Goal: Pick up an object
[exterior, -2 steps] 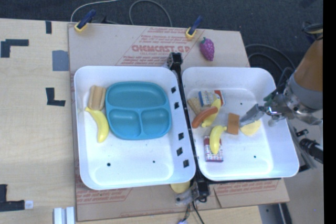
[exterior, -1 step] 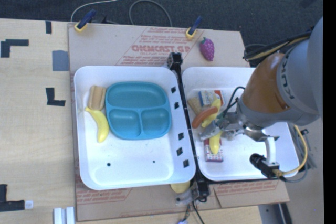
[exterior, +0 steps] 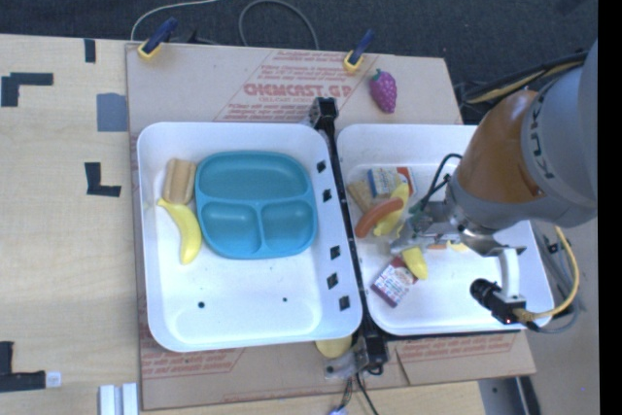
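1. We start at the left bin (exterior: 155, 306), taking the black divider (exterior: 335, 209) between the two bins as our landmark; well left of the divider lies a yellow banana (exterior: 185, 230) with a tan bread-like piece (exterior: 178, 178) just above it; between these and the divider rests a blue sectioned plate (exterior: 257, 205).

2. Beyond the far end of the divider, on the cardboard, sits a purple grape bunch (exterior: 385, 90), outside both bins.

3. Just right of the divider, in the right bin (exterior: 437, 321), we see a crowded cluster: a small printed packet (exterior: 386, 180), an orange sausage-shaped toy (exterior: 381, 211), a yellow piece (exterior: 414, 261), and a red-and-white packet (exterior: 394, 284) nearest the camera.

4. Further right of the divider, the gripper (exterior: 420, 233) sits low over that cluster, near the yellow piece; we cannot tell whether it is released or clenched, and we see nothing clearly grasped.

5. Our judgement of the risks: the items touch or overlap, so a closing grip may pinch two at once or nudge the target aside; the rounded toys could squirt out; the flat packet offers little to grip; a lift may come up empty.
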Robot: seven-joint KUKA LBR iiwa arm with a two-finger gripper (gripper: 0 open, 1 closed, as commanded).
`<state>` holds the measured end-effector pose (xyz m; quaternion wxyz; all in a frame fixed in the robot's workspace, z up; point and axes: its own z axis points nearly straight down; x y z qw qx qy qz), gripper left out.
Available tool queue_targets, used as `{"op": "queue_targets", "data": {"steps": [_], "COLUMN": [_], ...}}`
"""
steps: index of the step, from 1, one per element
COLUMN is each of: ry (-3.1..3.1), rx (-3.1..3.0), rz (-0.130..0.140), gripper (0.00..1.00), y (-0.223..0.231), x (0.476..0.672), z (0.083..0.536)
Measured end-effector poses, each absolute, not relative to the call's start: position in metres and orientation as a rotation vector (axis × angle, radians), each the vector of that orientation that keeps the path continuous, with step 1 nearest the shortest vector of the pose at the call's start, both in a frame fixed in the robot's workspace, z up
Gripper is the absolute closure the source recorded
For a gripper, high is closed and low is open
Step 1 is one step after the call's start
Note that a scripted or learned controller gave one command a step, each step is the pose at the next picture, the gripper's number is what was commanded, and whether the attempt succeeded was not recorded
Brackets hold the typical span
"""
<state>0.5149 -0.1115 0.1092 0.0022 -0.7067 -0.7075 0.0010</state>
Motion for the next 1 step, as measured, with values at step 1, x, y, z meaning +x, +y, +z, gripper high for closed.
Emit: {"op": "queue_targets", "data": {"steps": [1], "ry": [-2.234], "rx": [-2.213], "rz": [-0.010], "gripper": [1.00], "y": [-0.0393], "x": [0.5242], "z": [0.1887]}}
